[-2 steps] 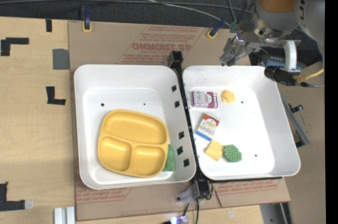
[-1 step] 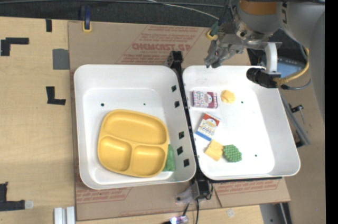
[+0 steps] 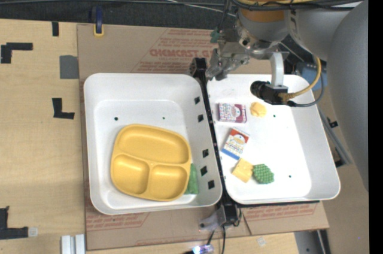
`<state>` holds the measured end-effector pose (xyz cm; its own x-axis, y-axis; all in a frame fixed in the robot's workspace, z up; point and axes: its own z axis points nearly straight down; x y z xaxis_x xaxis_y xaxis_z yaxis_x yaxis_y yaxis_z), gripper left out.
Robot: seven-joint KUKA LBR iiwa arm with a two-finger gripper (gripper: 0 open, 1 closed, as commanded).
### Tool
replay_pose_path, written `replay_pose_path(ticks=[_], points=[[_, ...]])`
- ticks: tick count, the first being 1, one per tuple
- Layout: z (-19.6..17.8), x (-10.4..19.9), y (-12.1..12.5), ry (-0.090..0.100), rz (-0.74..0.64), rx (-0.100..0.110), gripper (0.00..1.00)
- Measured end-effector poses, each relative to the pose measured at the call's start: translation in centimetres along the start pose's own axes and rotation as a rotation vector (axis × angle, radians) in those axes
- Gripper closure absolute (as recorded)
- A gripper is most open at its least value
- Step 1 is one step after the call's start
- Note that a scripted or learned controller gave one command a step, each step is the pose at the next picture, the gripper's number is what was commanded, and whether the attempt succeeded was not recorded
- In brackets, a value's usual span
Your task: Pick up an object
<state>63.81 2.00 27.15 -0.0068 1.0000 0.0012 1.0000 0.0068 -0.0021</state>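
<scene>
Grey arm with glossy orange band, gripper (image 3: 222, 65) above the right bin's (image 3: 311, 145) far left corner, grip state cannot be told, small flat packets (image 3: 231, 112), yellow blocks (image 3: 242, 170) and a knobbly green piece (image 3: 263, 174) below, smooth yellow sectioned tray (image 3: 151, 161) in the left bin (image 3: 96, 127)

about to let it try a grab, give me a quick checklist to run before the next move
1. Objects present in right bin: ok; purple packet, red-and-white box, yellow block, green piece.
2. Gripper above a target: not ok, it sits at the bins' dividing wall, near the far edge.
3. Finger state: cannot tell.
4. Targets separated: not ok, yellow block touches green piece.
5. Yellow tray lies in left bin, apart from the targets: ok.
</scene>
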Motion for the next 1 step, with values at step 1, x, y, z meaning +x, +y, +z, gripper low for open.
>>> replay_pose_path(ticks=[1], points=[[1.95, 4.89, -1.49, -0.002, 0.003, 0.001, 1.00]])
